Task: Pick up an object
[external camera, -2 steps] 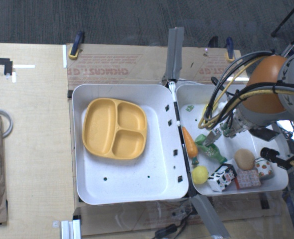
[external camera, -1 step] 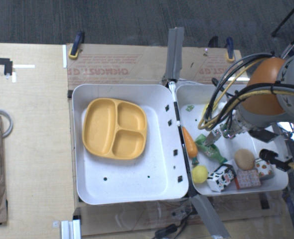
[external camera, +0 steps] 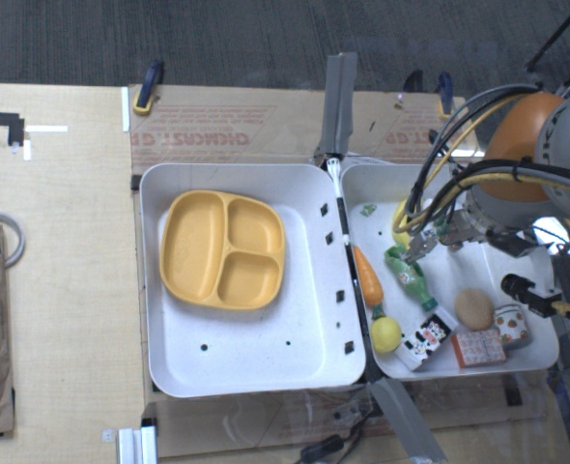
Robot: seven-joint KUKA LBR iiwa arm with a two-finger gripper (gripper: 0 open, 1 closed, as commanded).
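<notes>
Camera view: cables hide gripper [external camera: 422,244] above green bottle [external camera: 408,276].

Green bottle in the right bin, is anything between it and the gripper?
Nothing visible stands between them. The gripper sits right at the upper end of the green bottle. The carrot lies to the bottle's left, off the path.

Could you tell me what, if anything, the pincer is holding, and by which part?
It cannot be told: the pincer sits right above the green bottle in the right bin, but no clear grip shows.
</notes>
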